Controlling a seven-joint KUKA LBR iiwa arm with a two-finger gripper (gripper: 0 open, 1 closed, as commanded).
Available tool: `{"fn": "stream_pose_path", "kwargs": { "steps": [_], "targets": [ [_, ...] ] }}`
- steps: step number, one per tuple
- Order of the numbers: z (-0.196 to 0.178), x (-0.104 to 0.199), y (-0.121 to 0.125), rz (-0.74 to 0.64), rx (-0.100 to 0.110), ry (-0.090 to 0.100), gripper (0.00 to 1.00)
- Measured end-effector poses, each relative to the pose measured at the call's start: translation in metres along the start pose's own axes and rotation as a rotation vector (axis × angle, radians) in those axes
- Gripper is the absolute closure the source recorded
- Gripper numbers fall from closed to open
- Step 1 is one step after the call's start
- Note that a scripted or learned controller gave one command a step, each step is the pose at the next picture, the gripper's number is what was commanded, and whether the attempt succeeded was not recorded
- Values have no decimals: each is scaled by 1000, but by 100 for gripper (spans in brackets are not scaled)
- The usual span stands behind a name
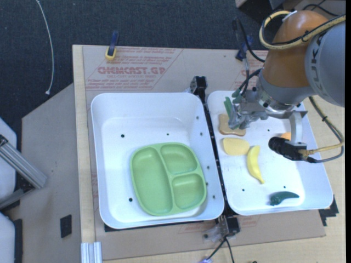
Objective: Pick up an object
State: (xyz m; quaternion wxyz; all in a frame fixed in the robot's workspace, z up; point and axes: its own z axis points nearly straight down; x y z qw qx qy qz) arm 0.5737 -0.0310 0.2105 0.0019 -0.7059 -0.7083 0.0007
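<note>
My gripper [237,117] hangs low over the back left corner of the right bin [315,174]. Directly under it lies a flat tan piece [229,127], partly covered by the gripper. Just in front of that rests a pale yellow slice [236,146], and a yellow banana [254,163] lies beside it toward the middle. Near the front edge of the bin is a dark green pepper [283,198]. A small orange item [286,137] peeks out on the right, behind a black fitting.
The left bin [109,119] holds a green divided plate [167,177]. A black fitting with a yellow cable [288,148] hangs off the arm above the right bin. The grey and orange arm [299,48] covers the bin's back right.
</note>
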Motion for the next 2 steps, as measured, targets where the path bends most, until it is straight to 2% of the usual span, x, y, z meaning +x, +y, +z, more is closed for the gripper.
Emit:
{"fn": "stream_pose_path", "kwargs": {
  "steps": [1, 2],
  "targets": [
    [-6, 42, -8, 0, -1, 0, 100],
    [1, 96, -16, -1, 1, 0, 100]
  ]
}}
